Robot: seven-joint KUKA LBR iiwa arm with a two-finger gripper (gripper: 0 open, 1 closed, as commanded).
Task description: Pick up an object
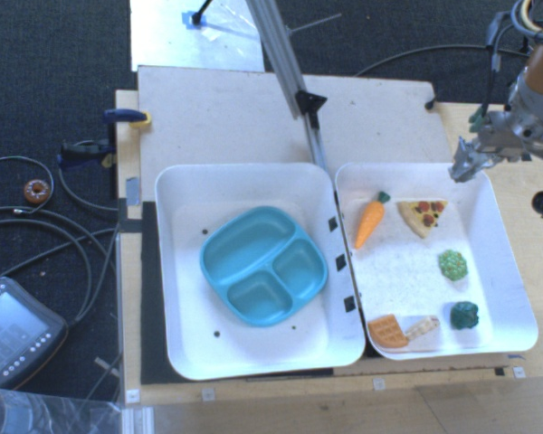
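The right bin (505, 242) holds a toy carrot (369, 221), a pizza slice (423, 215), a light green ball (452, 265), a dark green broccoli piece (464, 315) and an orange waffle-like piece with a tan stick (400, 330). My gripper (464, 165) hangs above the bin's far right rim, to the right of and beyond the pizza slice. Nothing shows between its fingers.
The left bin (176, 242) holds a blue divided plate (264, 265). A metal pole (281, 43) slants in from the top down to the seam between the bins. Cables, a clamp (127, 116) and a teach pendant (14, 328) lie to the left of the bench.
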